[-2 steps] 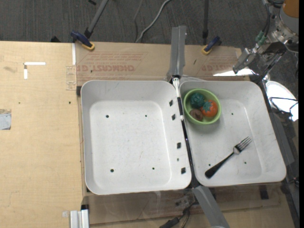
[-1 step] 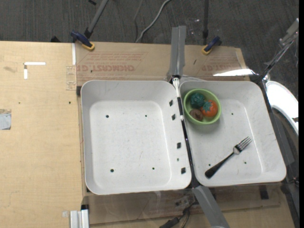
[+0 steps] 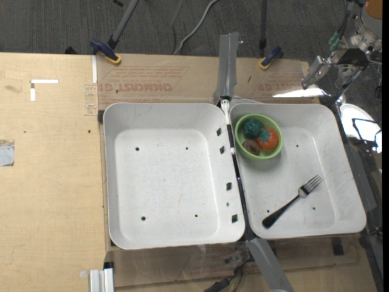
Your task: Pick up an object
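I see the gripper (image 3: 340,62) hovering above the far right corner of the right bin (image 3: 331,215), holding nothing; how it is set I cannot tell. Inside that bin, a green bowl (image 3: 259,137) sits at its far left corner, and a fork (image 3: 292,201) lies nearer its front.

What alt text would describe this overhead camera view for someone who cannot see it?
Two shallow white bins sit side by side; the right bin holds a green bowl of small colourful items and a fork. The gripper hangs beyond its far right corner.
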Controlling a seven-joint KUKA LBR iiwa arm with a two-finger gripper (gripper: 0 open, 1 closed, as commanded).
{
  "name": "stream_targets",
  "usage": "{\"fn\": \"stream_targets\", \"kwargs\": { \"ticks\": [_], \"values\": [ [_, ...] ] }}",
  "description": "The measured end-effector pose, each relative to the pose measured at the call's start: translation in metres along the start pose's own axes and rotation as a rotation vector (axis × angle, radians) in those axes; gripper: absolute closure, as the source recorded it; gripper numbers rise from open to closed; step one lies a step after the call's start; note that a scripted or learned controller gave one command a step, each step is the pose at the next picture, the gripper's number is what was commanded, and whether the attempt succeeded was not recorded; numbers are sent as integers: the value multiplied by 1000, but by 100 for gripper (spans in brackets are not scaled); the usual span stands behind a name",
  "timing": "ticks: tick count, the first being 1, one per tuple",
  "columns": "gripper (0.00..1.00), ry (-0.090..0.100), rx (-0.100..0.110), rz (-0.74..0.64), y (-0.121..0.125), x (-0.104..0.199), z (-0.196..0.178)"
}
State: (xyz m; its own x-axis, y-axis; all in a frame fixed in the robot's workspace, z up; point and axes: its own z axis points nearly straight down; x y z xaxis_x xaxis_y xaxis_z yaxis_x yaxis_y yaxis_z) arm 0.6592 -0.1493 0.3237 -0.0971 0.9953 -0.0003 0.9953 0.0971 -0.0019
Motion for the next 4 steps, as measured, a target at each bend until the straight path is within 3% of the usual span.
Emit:
{"fn": "stream_targets", "kwargs": {
  "ticks": [1, 2, 3, 4],
  "values": [
    [0, 0, 0, -23, -34, -18, 189],
    [0, 0, -1, 71, -61, 56, 232],
    [0, 4, 17, 82, -15, 50, 232],
    [0, 13, 81, 458, -11, 58, 233]
  ]
}}
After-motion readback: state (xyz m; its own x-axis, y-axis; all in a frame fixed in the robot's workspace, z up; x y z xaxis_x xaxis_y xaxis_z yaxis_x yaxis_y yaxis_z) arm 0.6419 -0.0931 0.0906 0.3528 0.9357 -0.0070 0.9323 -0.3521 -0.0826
